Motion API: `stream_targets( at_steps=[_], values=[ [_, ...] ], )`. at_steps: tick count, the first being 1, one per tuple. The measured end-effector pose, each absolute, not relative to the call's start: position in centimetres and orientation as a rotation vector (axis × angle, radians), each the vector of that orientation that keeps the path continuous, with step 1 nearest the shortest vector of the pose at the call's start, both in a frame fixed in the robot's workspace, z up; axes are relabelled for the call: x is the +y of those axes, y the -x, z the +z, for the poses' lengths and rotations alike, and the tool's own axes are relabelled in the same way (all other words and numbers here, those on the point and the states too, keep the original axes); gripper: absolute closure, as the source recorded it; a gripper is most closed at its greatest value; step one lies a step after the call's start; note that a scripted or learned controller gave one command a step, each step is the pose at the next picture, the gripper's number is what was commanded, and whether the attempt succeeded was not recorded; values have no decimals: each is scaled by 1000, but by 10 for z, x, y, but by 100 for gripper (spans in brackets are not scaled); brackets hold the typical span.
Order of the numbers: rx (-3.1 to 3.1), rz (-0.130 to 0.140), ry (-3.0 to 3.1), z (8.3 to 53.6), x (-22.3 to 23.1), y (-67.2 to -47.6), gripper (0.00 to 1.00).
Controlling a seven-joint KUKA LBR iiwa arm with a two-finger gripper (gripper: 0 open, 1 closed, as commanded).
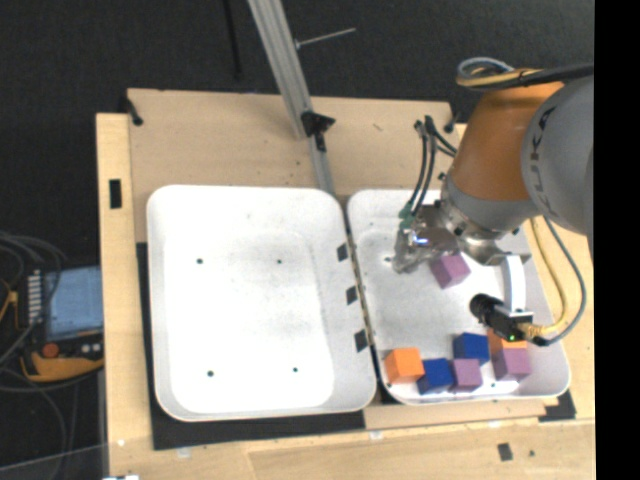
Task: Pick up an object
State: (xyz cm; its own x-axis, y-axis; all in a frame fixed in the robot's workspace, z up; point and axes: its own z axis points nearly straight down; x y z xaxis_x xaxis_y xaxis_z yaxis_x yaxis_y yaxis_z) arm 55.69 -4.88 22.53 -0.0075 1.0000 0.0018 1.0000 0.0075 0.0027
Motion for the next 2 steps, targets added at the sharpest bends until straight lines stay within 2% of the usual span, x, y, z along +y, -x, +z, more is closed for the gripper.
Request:
stream_targets(
  at_steps=[1, 2],
  values=[
    [2230, 3, -2213, 222, 1, -571, 100],
    [2226, 3, -2216, 221, 43, -576, 100]
  ],
)
